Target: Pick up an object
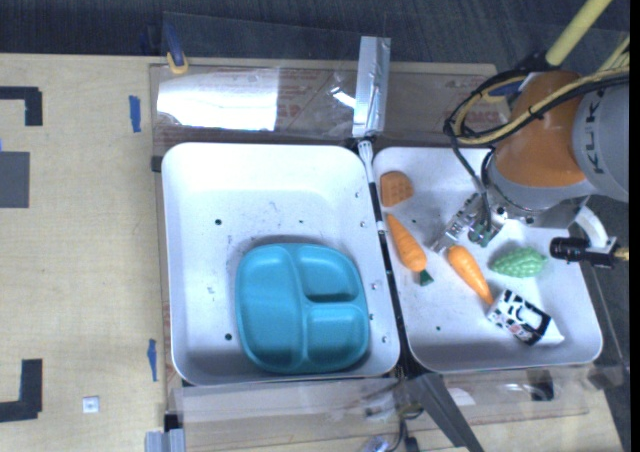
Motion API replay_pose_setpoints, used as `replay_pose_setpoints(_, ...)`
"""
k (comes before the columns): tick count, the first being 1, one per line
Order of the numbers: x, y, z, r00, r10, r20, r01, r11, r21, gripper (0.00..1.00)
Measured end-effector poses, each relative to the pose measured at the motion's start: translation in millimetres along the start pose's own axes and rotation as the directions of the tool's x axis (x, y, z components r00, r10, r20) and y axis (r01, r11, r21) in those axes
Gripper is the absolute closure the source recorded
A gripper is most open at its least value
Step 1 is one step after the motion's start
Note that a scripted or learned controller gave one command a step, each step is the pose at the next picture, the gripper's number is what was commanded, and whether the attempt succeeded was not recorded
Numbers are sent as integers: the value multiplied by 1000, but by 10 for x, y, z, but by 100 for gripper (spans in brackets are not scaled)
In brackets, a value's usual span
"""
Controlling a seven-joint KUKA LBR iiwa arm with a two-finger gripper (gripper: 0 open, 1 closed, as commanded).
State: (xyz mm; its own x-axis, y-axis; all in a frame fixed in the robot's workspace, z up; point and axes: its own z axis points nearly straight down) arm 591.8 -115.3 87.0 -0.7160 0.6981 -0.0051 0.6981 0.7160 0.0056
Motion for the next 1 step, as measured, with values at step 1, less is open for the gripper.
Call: replay_pose_setpoints(1, 654, -200, -962, 988, -152, -8, 152, 988, 5, 100)
